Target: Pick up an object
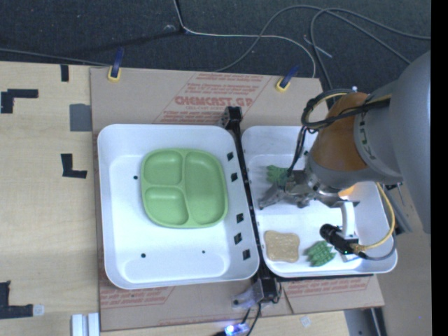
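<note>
Bench: two shallow white bins side by side, seen from above at a slant, on a cardboard sheet (pixel 210 96).
Left bin (pixel 115 187): holds a green plate (pixel 185 187) with three sections, lying flat near the bin's middle.
Right bin (pixel 280 140): holds the arm's wrist and three small things.
Arm (pixel 378 131): grey with an orange band, reaching in from the right over the right bin.
Gripper (pixel 271 190): low in the right bin near the divider, fingers spread apart, nothing seen between them.
Green piece (pixel 276 173): just beside the upper finger, contact unclear.
Bread slice (pixel 281 246): tan, flat, at the right bin's front.
Broccoli (pixel 320 254): just right of the bread.
</note>
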You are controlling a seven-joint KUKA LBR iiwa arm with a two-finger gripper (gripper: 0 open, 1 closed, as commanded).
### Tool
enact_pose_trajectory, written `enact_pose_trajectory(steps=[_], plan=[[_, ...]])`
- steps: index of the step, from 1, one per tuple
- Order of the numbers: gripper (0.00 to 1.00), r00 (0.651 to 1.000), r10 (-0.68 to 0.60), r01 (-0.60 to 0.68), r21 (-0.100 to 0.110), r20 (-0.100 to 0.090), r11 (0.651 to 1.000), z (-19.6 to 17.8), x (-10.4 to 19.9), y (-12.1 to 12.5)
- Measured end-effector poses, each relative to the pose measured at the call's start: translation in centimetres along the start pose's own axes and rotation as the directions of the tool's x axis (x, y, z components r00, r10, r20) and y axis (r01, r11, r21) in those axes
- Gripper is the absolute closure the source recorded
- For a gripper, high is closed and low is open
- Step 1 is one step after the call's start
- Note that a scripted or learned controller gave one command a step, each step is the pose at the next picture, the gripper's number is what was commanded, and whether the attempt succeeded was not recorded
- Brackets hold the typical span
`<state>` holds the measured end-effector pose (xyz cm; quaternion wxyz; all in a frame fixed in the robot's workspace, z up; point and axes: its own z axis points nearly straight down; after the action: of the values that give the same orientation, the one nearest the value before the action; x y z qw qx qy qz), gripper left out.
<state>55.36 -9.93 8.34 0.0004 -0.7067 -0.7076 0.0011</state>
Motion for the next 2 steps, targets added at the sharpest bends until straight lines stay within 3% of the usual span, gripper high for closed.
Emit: enact_pose_trajectory(steps=[1,2], plan=[[1.00,1.000,0.000,0.000,-0.003,0.001,1.000,-1.2,0.0,0.1],[1.00,1.000,0.000,0.000,-0.004,-0.001,1.000,-5.6,0.1,0.8]])
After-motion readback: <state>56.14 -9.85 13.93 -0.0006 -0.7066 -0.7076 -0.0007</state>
